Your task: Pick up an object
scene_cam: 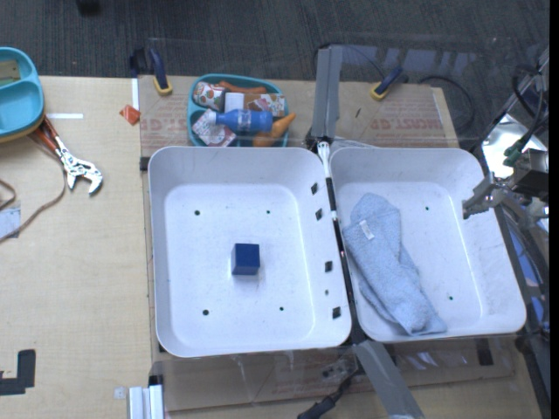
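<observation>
A small dark blue cube (246, 258) rests on the floor of the left white bin (175, 321), a little left of its middle. In the right white bin (480, 312) a crumpled grey-blue cloth (389, 264) with a small white tag lies along the left half, running from the centre toward the front rim.
A teal bowl (238, 112) packed with several small items stands behind the left bin. A wrench (74, 168) and a teal tray (17, 94) lie on the wooden bench at the left. Metal fixtures (511, 177) crowd the right bin's far right rim.
</observation>
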{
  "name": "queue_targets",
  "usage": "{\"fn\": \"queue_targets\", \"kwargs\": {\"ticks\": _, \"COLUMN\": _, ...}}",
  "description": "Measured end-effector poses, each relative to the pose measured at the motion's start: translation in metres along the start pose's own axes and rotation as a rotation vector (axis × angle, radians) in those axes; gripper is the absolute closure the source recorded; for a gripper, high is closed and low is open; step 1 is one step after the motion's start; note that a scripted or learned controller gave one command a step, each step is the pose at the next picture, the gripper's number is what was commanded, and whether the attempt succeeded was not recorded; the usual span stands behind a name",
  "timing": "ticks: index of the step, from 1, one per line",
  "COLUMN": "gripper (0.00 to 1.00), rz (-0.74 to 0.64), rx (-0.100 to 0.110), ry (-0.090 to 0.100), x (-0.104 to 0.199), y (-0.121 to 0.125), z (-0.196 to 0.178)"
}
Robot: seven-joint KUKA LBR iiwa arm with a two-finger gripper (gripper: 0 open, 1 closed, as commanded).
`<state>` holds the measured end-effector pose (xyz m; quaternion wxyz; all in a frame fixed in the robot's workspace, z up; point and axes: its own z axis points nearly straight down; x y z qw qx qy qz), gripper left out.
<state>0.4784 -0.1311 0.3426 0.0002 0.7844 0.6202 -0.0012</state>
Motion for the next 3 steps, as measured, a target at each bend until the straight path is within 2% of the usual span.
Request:
{"fn": "queue_targets", "kwargs": {"ticks": 1, "gripper": 0.00, "rz": 0.213, "rx": 0.002, "ry": 0.000, "x": 0.055, "y": -0.009, "z": 0.110}}
{"fn": "queue_targets", "kwargs": {"ticks": 2, "gripper": 0.00, "rz": 0.198, "rx": 0.001, "ry": 0.000, "x": -0.008, "y": 0.013, "z": 0.101}}
{"fn": "queue_targets", "kwargs": {"ticks": 3, "gripper": 0.00, "rz": 0.549, "rx": 0.004, "ry": 0.000, "x": -0.035, "y": 0.022, "z": 0.132}}
